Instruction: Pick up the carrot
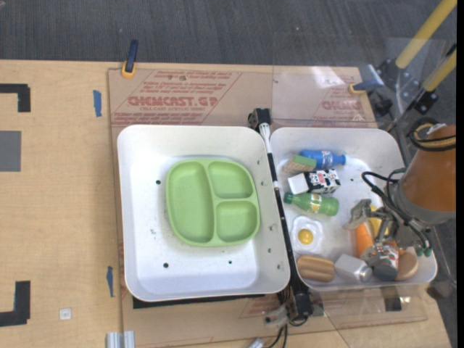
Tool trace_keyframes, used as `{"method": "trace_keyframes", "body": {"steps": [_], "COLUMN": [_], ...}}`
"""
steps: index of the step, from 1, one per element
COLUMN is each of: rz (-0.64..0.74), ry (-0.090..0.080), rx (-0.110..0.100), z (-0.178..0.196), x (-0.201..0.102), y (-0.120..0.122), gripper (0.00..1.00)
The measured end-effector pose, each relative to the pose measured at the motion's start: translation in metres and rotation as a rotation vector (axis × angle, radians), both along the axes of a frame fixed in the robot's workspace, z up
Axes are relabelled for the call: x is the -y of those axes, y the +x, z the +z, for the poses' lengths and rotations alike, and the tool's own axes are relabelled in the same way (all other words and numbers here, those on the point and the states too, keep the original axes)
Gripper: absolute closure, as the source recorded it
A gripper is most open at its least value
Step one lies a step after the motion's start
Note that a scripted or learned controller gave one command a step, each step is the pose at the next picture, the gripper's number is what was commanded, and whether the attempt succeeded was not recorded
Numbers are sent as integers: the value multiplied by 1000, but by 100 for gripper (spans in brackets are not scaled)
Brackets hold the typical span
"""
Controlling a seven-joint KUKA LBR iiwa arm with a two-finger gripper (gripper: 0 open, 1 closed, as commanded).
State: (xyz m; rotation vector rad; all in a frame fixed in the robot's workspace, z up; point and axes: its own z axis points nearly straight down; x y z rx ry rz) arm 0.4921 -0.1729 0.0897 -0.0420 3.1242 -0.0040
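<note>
The pincer (378, 232) hangs low in the right bin (391, 145), directly over the carrot (362, 239), whose orange body lies just below and to the left of it; whether the pincer is released or clenched I cannot tell, since cables and the wrist hide it. The chief risk, as I judge it, is crowding: close below the carrot sit a grey block (352, 268) and a round brown piece (407, 265), so a descent slightly off the carrot could close on a neighbour or shove the carrot aside. Left of the carrot lies the fried egg (307, 235), and below that the bread roll (316, 268), both far enough to matter less. Above and left of the carrot are the green bottle (316, 204), the milk carton (319, 183) and the blue bottle (320, 158). The arm (432, 183) enters from the right of the carrot, its orange band above the wrist, the wrist pointing steeply down. Far left of the carrot, the other bin holds a green divided plate (213, 201).
</note>
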Motion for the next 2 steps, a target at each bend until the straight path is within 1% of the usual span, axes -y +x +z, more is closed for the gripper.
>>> {"method": "trace_keyframes", "body": {"steps": [1, 2], "rz": [-6, -6], "ry": [-2, -1], "rx": [25, 24], "z": [13, 13], "x": [-1, -1], "y": [6, 6], "gripper": [100, 0]}}
